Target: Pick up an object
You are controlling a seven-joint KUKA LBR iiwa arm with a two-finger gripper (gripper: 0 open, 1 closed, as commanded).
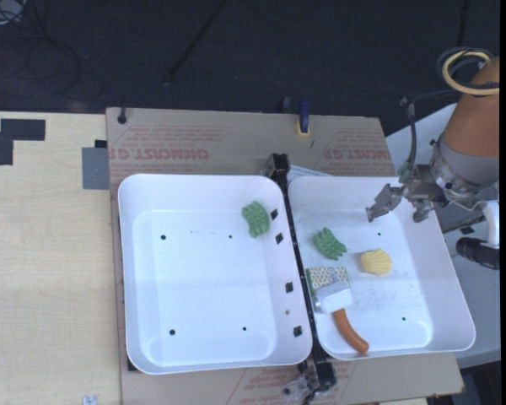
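Note:
My gripper [401, 202] hangs over the far right part of the right bin [443, 327], its two fingers spread open with nothing between them. Below and left of it a yellow lumpy object [375, 262] lies on the bin floor. A green knobbly object [329, 244] rests left of the yellow one. Nearer the front lie a patterned block with a white end [330, 286] and an orange sausage-shaped object [350, 331]. A second green object [255, 218] leans against the far right wall of the left bin [143, 310].
A black divider with clips [291, 260] runs between the two bins. Both bins sit on a cardboard sheet [202, 146]. A blue and yellow clamp [304, 121] stands at the sheet's far edge. A wooden bench top [42, 268] spreads to the left.

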